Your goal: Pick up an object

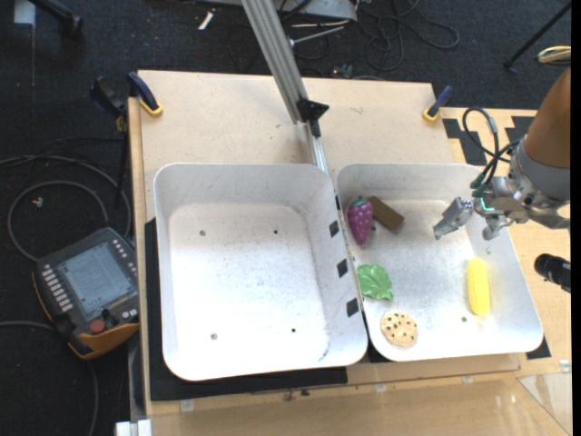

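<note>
At the near edge of the right bin (pixel 526 334), a cookie (pixel 398 329) is seen lying well to the left of and below the gripper (pixel 472 220). A yellow corn cob (pixel 478 286) is laid just below the gripper on the bin floor, apart from it. A green leaf (pixel 374 282) is found left of the gripper, close to the wall shared with the left bin (pixel 236 271). Farther back, purple grapes (pixel 361 220) and a brown block (pixel 387 215) are set side by side, touching, level with the gripper and to its left. The gripper is held over the right bin's far right part with its two fingers spread apart and nothing between them. Beyond it, the bench (pixel 272 116) is crossed by a slanted metal rail (pixel 272 48).
</note>
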### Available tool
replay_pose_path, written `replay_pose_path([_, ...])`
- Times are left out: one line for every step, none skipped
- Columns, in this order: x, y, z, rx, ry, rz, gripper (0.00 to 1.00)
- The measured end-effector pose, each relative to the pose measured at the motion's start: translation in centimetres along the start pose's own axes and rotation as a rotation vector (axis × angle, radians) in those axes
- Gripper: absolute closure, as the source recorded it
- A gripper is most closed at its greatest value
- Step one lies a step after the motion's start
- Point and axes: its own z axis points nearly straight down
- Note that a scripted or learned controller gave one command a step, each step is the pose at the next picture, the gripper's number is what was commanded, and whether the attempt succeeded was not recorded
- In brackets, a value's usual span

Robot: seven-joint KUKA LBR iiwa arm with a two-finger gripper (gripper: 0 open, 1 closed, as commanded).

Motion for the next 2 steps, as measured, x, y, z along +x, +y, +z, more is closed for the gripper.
replay_pose_path([0.0, 0.1, -0.1, -0.003, -0.001, 0.001, 0.0])
replay_pose_path([-0.5, 0.4, 4.4, 0.0, -0.001, 0.003, 0.0])
